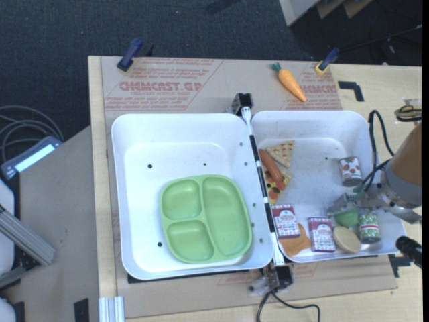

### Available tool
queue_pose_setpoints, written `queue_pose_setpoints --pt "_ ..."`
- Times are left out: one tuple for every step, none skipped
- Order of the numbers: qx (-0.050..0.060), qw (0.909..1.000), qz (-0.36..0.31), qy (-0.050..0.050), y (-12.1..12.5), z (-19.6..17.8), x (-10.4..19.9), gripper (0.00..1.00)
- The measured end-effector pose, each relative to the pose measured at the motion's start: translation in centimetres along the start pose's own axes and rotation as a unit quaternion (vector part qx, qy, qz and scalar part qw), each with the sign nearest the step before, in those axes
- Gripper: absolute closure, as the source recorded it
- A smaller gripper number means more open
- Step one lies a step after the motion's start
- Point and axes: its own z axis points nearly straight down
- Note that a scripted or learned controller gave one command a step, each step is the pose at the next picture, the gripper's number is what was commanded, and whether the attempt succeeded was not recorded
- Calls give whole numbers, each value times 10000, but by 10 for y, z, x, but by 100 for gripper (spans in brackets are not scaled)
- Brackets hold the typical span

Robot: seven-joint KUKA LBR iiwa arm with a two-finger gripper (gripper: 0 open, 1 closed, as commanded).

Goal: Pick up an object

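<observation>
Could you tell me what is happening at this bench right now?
A grey robot arm reaches in from the right, with its gripper low in the right bin, over a green item beside a small can. Whether it holds anything cannot be told. Toy food lies around it: two small cartons, another can, a hot dog. The left bin holds a green divided plate. A toy carrot lies on the bench behind.

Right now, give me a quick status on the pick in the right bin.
Gripper low in right bin, grip state unclear. Green toy just under it, not seen held. Can and tan disc crowd close.
</observation>
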Motion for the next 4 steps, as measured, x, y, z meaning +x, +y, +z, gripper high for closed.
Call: queue_pose_setpoints --pt "-36 10000 -3 -10 2 -12 0 100" --pt "-18 10000 -9 -7 61 -102 65 100" --pt "-9 10000 -7 -8 60 -101 65 0" --pt "-16 10000 1 -20 75 -79 -7 0"
